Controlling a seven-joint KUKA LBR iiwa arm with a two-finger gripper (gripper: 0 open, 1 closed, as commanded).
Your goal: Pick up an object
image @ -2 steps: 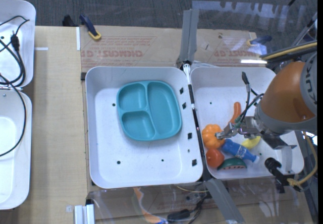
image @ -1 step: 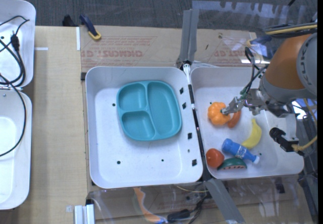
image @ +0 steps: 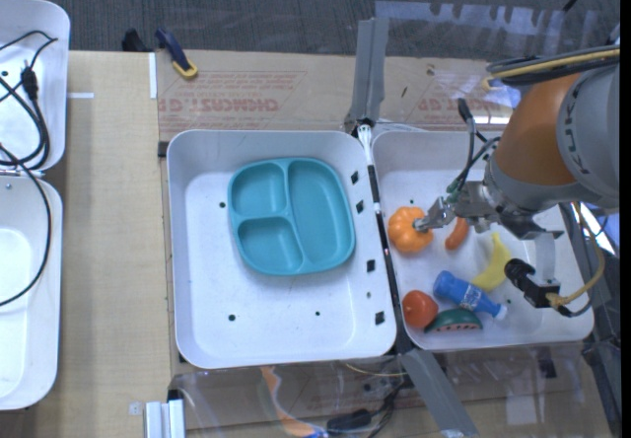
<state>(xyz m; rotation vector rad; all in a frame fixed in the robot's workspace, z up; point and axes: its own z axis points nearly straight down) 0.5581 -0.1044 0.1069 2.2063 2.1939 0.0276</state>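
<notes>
Gripper (image: 434, 220) fingertips sit against the right side of the orange pumpkin (image: 408, 230) in the right bin (image: 394, 152); whether they are apart or together I cannot tell. Largest is the left bin (image: 187, 258), holding a teal divided plate (image: 292, 215). Within the right bin lie the pumpkin, a blue bottle (image: 466, 292), a yellow banana (image: 495, 268), a watermelon slice (image: 455, 321), a red tomato (image: 419, 307) and a small carrot (image: 456, 233).

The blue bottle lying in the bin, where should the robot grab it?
Probably across the middle of the blue bottle, coming straight down from above. It lies flat on its side, so its round body is the easiest part to pinch. The red tomato and yellow banana crowd its ends.
</notes>
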